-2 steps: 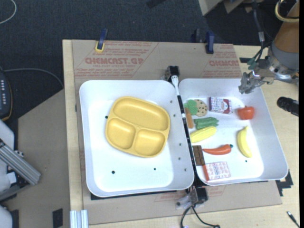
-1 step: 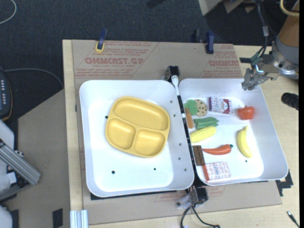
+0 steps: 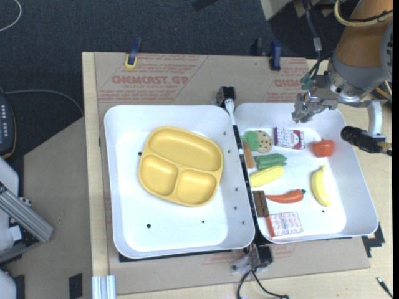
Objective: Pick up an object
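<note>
My gripper (image 3: 303, 114) hangs over the back of the right bin (image 3: 365, 192), just above a small red-and-white packet (image 3: 288, 138). Nothing shows between its fingers. Below it lie several toy foods: a cookie (image 3: 262, 141), a green piece (image 3: 252, 139), a green pepper (image 3: 270, 161), a corn cob (image 3: 266, 176), a red tomato (image 3: 322, 147), a banana (image 3: 320, 186), a red chili (image 3: 286, 196), a brown bar (image 3: 259, 204) and a second red-and-white packet (image 3: 285, 223).
The left bin (image 3: 124, 229) holds a yellow divided plate (image 3: 180, 166). A black divider strip (image 3: 240, 167) runs between the bins. Clamps (image 3: 131, 56) (image 3: 275, 53) grip the board's far edge. A black fixture (image 3: 365, 139) juts in at the right bin's right side.
</note>
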